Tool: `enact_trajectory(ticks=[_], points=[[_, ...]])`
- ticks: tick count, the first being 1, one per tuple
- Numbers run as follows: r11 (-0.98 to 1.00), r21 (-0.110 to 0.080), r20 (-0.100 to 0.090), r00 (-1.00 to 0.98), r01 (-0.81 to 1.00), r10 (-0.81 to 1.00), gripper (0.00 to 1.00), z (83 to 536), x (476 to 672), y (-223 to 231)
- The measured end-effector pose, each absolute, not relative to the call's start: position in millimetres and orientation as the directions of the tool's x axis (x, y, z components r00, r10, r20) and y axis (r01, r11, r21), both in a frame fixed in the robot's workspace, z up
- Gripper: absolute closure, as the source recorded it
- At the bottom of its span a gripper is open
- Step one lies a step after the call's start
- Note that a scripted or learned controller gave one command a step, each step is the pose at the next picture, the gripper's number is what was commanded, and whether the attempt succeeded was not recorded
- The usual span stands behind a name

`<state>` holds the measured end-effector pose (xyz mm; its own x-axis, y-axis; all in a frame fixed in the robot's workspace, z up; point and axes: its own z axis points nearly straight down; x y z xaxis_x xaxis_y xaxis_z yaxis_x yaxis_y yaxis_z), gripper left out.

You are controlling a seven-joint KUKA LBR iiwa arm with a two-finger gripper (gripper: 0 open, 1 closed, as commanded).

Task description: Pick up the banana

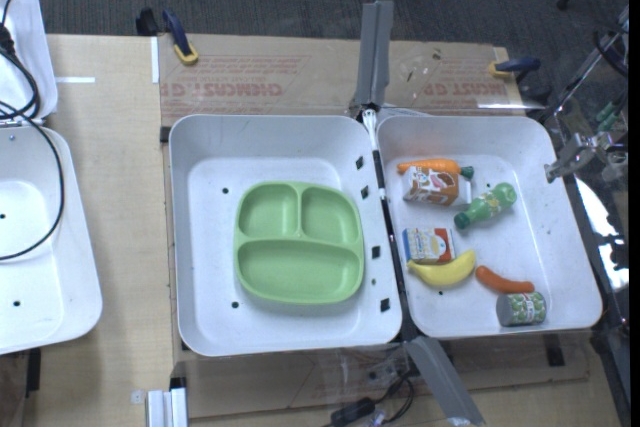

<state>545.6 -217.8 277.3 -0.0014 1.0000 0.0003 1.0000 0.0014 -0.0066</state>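
Where it lies, the banana point(443, 270) touches a carton point(427, 243), carrot point(504, 281) near.

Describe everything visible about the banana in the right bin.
The banana is yellow, smooth and glossy like a plastic toy, curved with both tips turned up toward the far side of the bin. It lies flat on the floor of the right bin, in the near left part. Its upper edge meets or nearly meets a small white carton lying just behind it. An orange carrot lies to its right, close to one tip but apart from it.
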Motion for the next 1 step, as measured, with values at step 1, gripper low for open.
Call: enact_trajectory(ticks=[1], points=[[-0.055, -0.008, 0.001, 0.055, 0.998, 0.998, 0.00, 177.7, 501.8, -155.5]])
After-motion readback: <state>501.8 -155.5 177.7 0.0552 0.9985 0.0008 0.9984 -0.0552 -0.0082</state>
